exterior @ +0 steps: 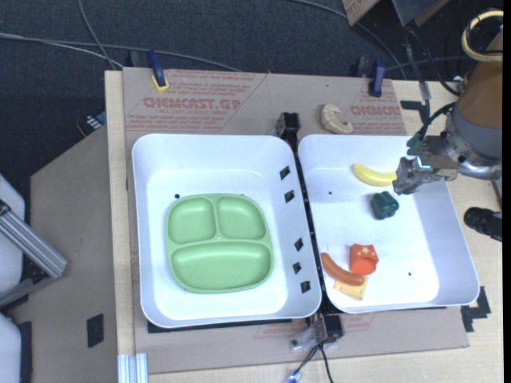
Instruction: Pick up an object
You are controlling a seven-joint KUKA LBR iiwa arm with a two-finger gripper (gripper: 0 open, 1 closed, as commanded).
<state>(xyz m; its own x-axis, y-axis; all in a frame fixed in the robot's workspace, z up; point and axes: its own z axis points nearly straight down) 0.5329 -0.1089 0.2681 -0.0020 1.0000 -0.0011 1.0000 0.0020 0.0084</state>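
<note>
Two white bins sit side by side on the counter (200, 106). The left bin (152, 174) holds a green divided tray (219, 242), lying flat near its middle.

The right bin (447, 238) holds the loose objects. A banana (372, 174) lies in the far part of the bin. A dark green object (385, 205) sits just in front of it, near but apart. Toward the near edge, a red block (362, 258) rests beside a sausage (342, 270), and a pale yellow slice (350, 289) lies under or against the sausage's near side; which one cannot be told.

The arm (483, 110) reaches in from the right. The tool (406, 178) is over the right bin, at the banana's right end and above the dark green object. Whether it touches either cannot be told, and its state is not visible from this angle.

Outside the bins, a beige object (336, 119) lies on the counter past the right bin's far edge.
</note>
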